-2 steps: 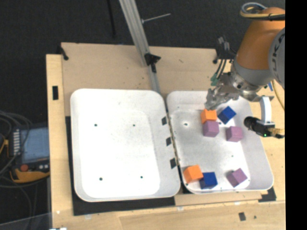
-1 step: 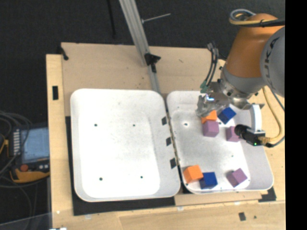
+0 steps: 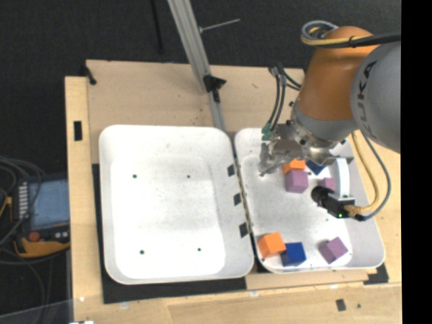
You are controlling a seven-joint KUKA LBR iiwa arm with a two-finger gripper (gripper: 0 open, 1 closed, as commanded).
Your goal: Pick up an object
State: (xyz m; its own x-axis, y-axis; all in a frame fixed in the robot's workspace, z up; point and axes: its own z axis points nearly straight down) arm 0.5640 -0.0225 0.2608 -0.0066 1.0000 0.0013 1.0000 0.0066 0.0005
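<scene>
The arm's pincer (image 3: 270, 159) hangs over the far left part of the right bin (image 3: 368, 248); whether it is released or clenched cannot be told. Just right of it lie a purple block (image 3: 295, 181) and an orange block (image 3: 295, 165). Near the bin's near edge sit another orange block (image 3: 271, 244), a blue block (image 3: 293, 254) and a second purple block (image 3: 333, 249). The left bin (image 3: 169, 201) rests beside it on the worktop (image 3: 135, 93).

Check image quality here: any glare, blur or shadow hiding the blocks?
Camera view: even lighting, left bin bright but not blown out; orange block, blue block and purple block sharp; slight softness around the pincer; the arm overhangs the blocks beneath it.
</scene>
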